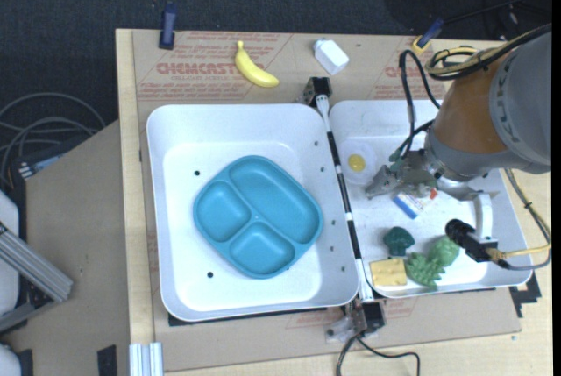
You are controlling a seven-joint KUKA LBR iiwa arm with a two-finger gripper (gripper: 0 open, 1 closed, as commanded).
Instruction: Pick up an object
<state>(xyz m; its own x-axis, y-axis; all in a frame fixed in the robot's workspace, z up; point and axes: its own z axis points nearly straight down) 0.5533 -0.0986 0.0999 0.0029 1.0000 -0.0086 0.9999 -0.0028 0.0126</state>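
Bench (140, 190) carries 2 bins side by side. Left bin (175, 129) holds 1 blue 3-compartment tray (254, 215), lying flat near its centre, well apart from the arm; likely too broad for a 2-finger pinch.

Arm (491, 116) reaches in from 3 o'clock and covers the upper right of the right bin (368, 116), so it is evidently working that bin's small items. Gripper (396, 180) is low over the bin floor, near the bin's middle. Cannot tell whether it is spread or clenched, nor whether anything sits in it.

Candidates, right bin: green leafy toy (436, 260) at 5 o'clock, touching a yellow block (388, 272) at 6; dark green lump (399, 237) between block and gripper; small red-blue item (408, 205) just beside the gripper; yellow disc (356, 163) at 9.

Outside the bins, 12 o'clock edge: banana (254, 67), white box (331, 57).

Judgement: nothing lifted yet.
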